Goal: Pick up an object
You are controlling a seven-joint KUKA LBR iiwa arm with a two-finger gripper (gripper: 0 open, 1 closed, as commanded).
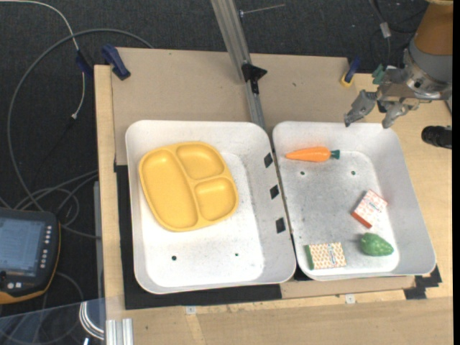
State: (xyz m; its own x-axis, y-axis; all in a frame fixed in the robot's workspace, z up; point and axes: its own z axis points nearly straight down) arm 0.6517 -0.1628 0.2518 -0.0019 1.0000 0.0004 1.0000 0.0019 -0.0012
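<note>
**Gripper open and empty above the right bin's far edge**

Grey arm with an orange band reaches in from the right of the camera view, and its two-finger gripper point(374, 113) hangs over the far rim of the right-hand shallow white bin point(410, 185). Both dark fingers point(357, 111) are spread apart, pointing down, with nothing between them. They stand over the bench board and the bin's rim, well apart from every object inside.

Four things lie in that right bin. An orange plastic carrot with a green stalk end point(312, 154) rests on its side near the far left corner, stalk pointing right; it is the object nearest the gripper. A small white-and-red box point(369, 208) lies tilted toward the right wall. Just nearer than it sits a lumpy green plastic vegetable point(376, 245), close to the near right corner. A flat green-edged patterned packet point(325, 255) lies along the near rim, left of the green piece and apart from it.

The left-hand shallow white bin point(244, 257) touches the right bin along the middle seam. It holds a yellow plastic divided plate with three compartments point(187, 185), set toward its far left part, lying flat.

Both bins sit on a tan bench board point(180, 85) with blue clamps point(115, 61) at its far corners. A slanted metal rail point(233, 31) rises from behind the seam between the bins. A handheld control pendant with a screen point(25, 254) lies off the bench at the lower left, with cables running above it.
</note>
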